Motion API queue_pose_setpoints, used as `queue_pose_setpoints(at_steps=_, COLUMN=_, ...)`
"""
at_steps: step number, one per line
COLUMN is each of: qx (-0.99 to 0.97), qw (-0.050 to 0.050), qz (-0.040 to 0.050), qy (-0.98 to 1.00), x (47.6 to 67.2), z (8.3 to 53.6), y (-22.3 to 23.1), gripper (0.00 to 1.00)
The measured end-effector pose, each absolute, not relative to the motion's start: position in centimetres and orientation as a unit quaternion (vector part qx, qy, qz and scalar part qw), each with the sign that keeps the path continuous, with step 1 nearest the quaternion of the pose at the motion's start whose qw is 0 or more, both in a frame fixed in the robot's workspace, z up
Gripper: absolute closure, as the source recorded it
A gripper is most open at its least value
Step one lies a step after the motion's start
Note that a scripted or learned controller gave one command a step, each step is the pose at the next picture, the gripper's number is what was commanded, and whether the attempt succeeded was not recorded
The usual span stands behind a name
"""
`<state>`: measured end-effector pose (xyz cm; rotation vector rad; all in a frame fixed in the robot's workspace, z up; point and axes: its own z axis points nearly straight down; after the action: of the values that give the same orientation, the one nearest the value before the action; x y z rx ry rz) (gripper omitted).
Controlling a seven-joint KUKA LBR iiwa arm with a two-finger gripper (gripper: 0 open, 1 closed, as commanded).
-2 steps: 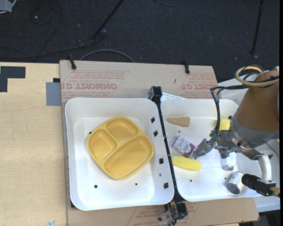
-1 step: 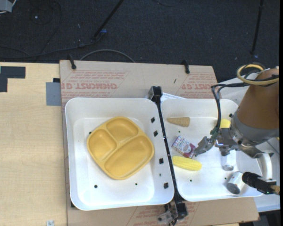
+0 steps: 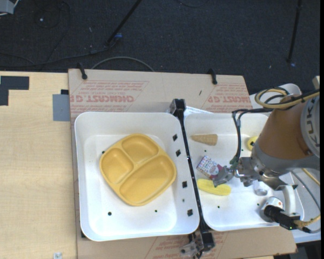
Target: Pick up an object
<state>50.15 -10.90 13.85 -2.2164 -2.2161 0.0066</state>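
Overhead slanted view of the two-bin workcell during the grasp-approach step. The right bin [image 3: 243,220] serves as landmark. The gripper [image 3: 225,175] sits low inside this bin, toward its left wall, with the grey and orange arm [image 3: 283,136] reaching in from the bin's right side. The fingers [image 3: 220,178] overlap the yellow banana-shaped object [image 3: 213,188] and the small patterned packet [image 3: 207,165] lying just above it; how far the fingers are parted, and whether anything lies between them, cannot be told from this angle.

Candidate objects: the yellow object and the packet, both near the bin's left wall; a tan cone-shaped piece [image 3: 204,139] toward the bin's far left corner, well apart from the gripper. The left bin [image 3: 92,209], adjoining the landmark's left wall, holds a yellow divided plate [image 3: 137,169].

Judgement on technique: the two nearest objects lie close together, so the fingers should straddle one alone, preferably across the narrow width of the yellow object, descending until they reach the bin floor before closing. Closing over both risks a slipping, uneven grip. Lift vertically, clear of the dividing wall.
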Motion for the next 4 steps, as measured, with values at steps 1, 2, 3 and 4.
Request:
queue_pose_setpoints(at_steps=1, qx=-0.707, qw=-0.001, qz=-0.0057, qy=-0.707, x=50.7, z=9.4, y=-10.7, gripper=0.00)
queue_pose_setpoints(at_steps=2, qx=-0.707, qw=-0.008, qz=-0.0101, qy=-0.707, x=51.2, z=11.1, y=-10.8, gripper=1.00)
queue_pose_setpoints(at_steps=3, qx=-0.707, qw=0.000, qz=0.0001, qy=-0.707, x=51.2, z=15.4, y=-11.2, gripper=1.00)
queue_pose_setpoints(at_steps=4, qx=-0.706, qw=0.000, qz=-0.0005, qy=-0.708, x=50.8, z=20.3, y=-10.4, gripper=1.00)
